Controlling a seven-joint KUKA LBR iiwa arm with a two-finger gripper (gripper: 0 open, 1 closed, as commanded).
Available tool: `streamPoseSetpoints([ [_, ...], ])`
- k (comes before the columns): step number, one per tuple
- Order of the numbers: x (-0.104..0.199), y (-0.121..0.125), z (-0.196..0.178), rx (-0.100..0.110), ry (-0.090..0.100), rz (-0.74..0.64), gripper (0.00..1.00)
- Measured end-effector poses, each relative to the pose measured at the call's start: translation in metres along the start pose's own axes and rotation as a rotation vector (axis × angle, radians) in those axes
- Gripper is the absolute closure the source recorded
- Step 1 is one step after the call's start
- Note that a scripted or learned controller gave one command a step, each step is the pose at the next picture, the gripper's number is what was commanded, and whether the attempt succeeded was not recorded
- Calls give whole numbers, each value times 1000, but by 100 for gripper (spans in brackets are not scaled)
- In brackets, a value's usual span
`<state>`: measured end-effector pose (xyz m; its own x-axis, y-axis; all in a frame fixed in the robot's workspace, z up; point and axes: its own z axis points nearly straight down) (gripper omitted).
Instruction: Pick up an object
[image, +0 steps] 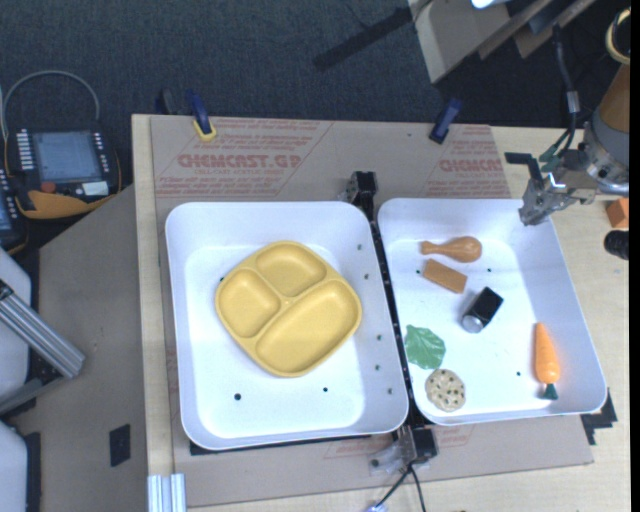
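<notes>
In the right bin (560, 300), on its white floor, lie six small things: a toy drumstick (452, 248) near the back, a brown block (445, 275) just in front of it, a black cylinder (482, 308) near the middle, a green leaf (424, 346) and a cookie (445, 389) toward the front left, and a carrot (545, 355) along the right side. The left bin (190, 300) holds a yellow divided plate (288, 306). The gripper (537, 208) hangs over the far right corner of the right bin, well apart from all the pieces and holding nothing; whether its jaws are spread or pressed together I cannot tell, because from this slant they look like one dark shape. The task names no certain object, so any piece may be chosen. I judge that they are play food of plastic: light, stiff and probably a little slippery, not fragile. The drumstick lies nearest to the gripper, and I would take it across the thick rounded end, not the thin handle. The brown block has flat sides, which should give a surer hold. The leaf seems thin and flat, so it would be hard to pinch from above. The black cylinder may roll if it is pushed on one side.
</notes>
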<state>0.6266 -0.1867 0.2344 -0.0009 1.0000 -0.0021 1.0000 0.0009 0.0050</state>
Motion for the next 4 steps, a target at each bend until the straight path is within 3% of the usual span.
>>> streamPoseSetpoints([
  [1, 56, 12, -5, 1, 1, -3, 100],
  [2, 101, 7, -2, 7, 4, -3, 100],
  [4, 219, 0, 0, 8, 4, -5, 100],
])
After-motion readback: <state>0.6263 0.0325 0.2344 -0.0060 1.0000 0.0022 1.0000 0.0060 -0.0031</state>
